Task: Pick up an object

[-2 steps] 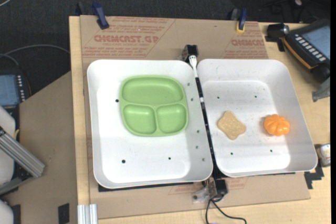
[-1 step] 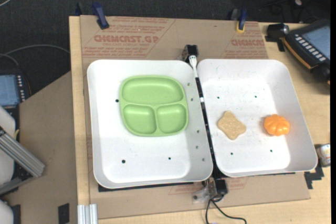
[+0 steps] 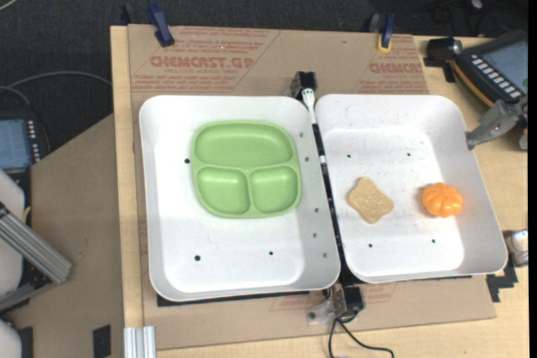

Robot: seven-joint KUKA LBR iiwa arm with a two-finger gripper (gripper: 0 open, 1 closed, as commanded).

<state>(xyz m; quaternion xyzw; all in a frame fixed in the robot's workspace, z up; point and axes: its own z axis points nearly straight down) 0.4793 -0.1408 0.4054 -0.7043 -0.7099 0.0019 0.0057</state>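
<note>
From where I stand, the two white bins sit pushed together in the middle of the frame on a brown board [image 3: 252, 54]. The board is pinned down along its upper edge by a blue clamp [image 3: 159, 25] and another clamp [image 3: 385, 33], I'd guess so nothing slides when the arm pokes about. The left bin [image 3: 159, 180] has a green divided plate [image 3: 246, 168] lying flat in its upper middle. It is broad and low, and it looks an awkward thing to pinch. The right bin [image 3: 394, 130] holds the likelier pickings. A tan toast-shaped piece [image 3: 370, 201] lies near its lower left, and a small orange pumpkin-like object [image 3: 441, 199] sits to the right of that. The two are apart from each other and off the walls, which should leave room to come down on either one. The gripper [image 3: 495, 127] shows as a grey end poking in at the right edge of the frame, over the right bin's upper right rim, well apart from both small things. It touches nothing in the bins that I can make out and has nothing in its grasp. Whether it is open or closed I cannot tell from this angle. To my eye the pick has not begun, and the orange object is the closest candidate.
</note>
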